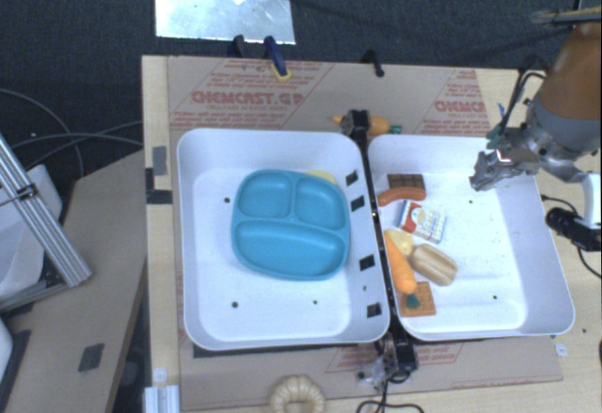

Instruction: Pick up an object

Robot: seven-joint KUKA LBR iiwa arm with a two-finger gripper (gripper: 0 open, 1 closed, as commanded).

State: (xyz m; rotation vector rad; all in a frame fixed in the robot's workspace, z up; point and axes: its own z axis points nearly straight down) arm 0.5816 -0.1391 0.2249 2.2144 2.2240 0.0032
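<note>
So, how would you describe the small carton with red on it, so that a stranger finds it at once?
Look at the right bin, at the cluster of toy food near the divider. The small carton lies at the cluster's right, below the brown bar and above the bread roll. It alone is white with red print and boxy.

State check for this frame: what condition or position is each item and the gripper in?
gripper: above right bin, nothing seen in it
blue plate: flat in left bin, upright
carrot: lying in right bin
bread roll: lying beside carrot
small carton: lying flat
brown bar: lying flat
</note>
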